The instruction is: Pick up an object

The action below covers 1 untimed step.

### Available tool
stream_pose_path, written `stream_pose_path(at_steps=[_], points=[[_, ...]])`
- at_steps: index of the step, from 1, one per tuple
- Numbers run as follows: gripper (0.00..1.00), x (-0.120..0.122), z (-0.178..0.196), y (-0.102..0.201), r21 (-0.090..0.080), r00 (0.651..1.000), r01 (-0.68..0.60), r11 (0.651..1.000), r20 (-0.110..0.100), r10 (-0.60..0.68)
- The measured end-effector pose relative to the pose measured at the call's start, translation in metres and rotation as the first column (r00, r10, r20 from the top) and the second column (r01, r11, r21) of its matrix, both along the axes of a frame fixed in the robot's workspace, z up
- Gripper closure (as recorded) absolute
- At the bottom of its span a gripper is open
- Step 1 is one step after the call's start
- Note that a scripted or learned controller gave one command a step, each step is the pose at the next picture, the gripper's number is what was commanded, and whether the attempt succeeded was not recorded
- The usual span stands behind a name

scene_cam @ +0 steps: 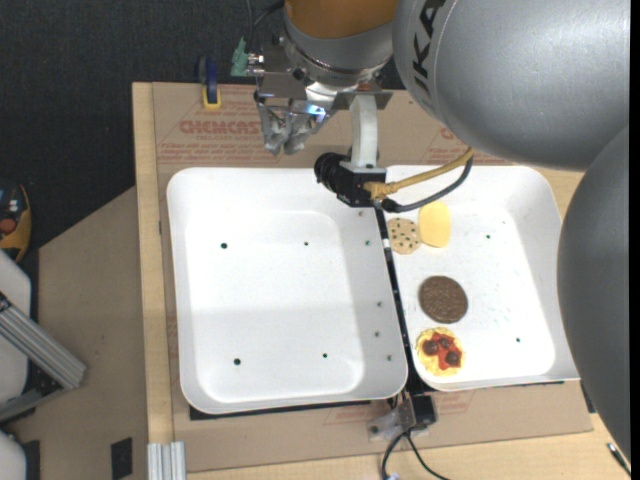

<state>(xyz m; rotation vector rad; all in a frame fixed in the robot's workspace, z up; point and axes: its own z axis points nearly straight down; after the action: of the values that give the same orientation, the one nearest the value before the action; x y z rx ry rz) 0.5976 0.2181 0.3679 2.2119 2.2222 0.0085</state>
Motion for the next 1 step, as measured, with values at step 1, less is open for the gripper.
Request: stream_pose_path(at_steps=[1], points=[[1.00,0.0003,0.0104,0.0007,0.000,1.000,-0.001,1.000,0.003,0.001]])
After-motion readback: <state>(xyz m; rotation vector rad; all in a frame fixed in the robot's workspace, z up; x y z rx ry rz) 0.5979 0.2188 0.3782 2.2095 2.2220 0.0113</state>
